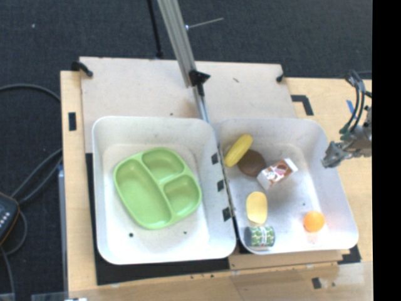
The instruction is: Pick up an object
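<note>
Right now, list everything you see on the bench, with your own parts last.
bins: 2, white, side by side on the bench
tray: 1, green, divided, in left bin
banana: 1, yellow, right bin, far side
brown disc: 1, right bin, next to banana
carton: 1, white and red, right bin, middle
yellow lump: 1, right bin, near side
can: 1, green, right bin, near edge
orange: 1, right bin, near right
gripper: 1, grey, at right bin's right rim

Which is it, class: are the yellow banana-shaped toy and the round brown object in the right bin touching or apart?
Touching. In the camera view, the yellow banana-shaped toy overlaps the round brown object's upper-left edge with no gap.
</note>
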`<state>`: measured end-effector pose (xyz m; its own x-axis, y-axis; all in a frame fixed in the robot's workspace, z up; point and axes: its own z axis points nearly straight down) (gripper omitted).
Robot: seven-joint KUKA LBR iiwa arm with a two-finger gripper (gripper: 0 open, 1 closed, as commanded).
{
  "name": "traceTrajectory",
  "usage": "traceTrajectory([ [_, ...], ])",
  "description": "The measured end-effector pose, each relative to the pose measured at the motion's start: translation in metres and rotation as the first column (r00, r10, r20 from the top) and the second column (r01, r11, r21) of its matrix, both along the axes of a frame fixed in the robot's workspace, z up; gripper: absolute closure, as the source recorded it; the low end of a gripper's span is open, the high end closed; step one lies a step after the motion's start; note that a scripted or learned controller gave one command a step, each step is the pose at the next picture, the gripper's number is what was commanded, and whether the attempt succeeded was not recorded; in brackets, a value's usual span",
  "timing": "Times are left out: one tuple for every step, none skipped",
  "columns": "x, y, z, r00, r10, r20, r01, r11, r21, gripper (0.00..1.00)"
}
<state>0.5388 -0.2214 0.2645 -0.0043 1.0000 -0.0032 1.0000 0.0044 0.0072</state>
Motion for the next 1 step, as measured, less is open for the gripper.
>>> traceTrajectory([
  [0.0061, 0.0492, 0.0076, 1.000, 0.004, -0.003, -0.004, 1.000, 0.003, 1.00],
])
